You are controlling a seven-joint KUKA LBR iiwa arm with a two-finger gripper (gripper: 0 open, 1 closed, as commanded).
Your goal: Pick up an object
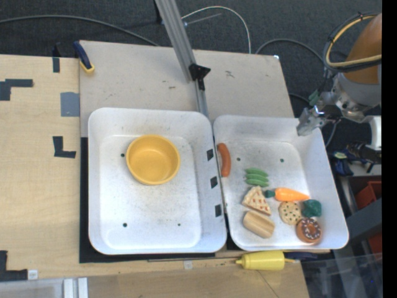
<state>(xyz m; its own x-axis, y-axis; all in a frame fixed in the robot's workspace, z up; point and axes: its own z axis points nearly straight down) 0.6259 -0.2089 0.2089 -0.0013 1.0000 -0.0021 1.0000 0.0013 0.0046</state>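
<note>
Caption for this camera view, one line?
Gripper hovers at right bin's far corner; toy foods cluster near its front; yellow bowl sits in left bin.

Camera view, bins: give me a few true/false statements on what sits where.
1. The yellow bowl sits in the left bin. True.
2. The sausage lies in the middle of the left bin. False: it lies at the left edge of the right bin.
3. The carrot is in the right bin. True.
4. The mustard bottle is inside the right bin. False: it lies on the bench just outside that bin's near rim.
5. The gripper is over the bowl. False: it is at the right bin's far right corner.
</note>
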